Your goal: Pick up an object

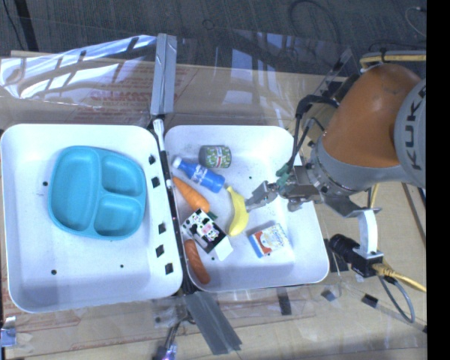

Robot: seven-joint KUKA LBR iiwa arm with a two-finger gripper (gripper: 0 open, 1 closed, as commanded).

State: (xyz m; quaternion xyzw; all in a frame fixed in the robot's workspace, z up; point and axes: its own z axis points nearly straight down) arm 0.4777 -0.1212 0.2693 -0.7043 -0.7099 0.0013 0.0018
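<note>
The pincer [264,194] is shown low over the right bin [304,257], apparently lined up on the banana [238,211] just to its left; its spread cannot be told. A carrot [190,193] and bottle [199,175] lie farther left.

Arm [405,137]: large dark letters on the grey casing, "KU" readable, rest cut off. Labels on bin items too small to read.

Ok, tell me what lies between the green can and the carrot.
In the camera view, the blue bottle lies between the green can and the carrot.
</note>
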